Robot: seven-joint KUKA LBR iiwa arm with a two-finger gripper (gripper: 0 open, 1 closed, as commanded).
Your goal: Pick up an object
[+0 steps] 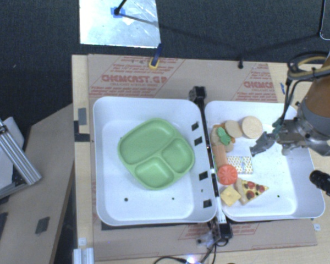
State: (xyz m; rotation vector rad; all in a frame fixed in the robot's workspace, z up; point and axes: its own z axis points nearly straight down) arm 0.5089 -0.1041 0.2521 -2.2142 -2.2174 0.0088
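Toy food is seen clustered along the left side of the right bin (297, 205), at the lower part of the view: a pizza slice (254, 190) lies toward the bin's near edge, with a yellow cheese block (229, 196) touching it on its left and a red tomato slice (227, 174) just above the cheese. A pink sausage (219, 154) runs along the divider above the tomato, and a small patterned packet (240, 163) lies just beside it. Further up are a green piece (224, 134), a flat green disc (231, 128) and a tan round cookie (251, 127), the last two touching.

The end effector (262, 143) is seen over the right bin, reaching in from the right, just right of the sausage and packet and just below the cookie. Its dark fingertip appears to hang above the packet's upper right corner; whether the fingers are spread or closed cannot be told, and nothing is seen between them.

A green divided plate (156, 154) is seated in the left bin (107, 197), well apart from the end effector. Both bins are carried by the table (132, 73).
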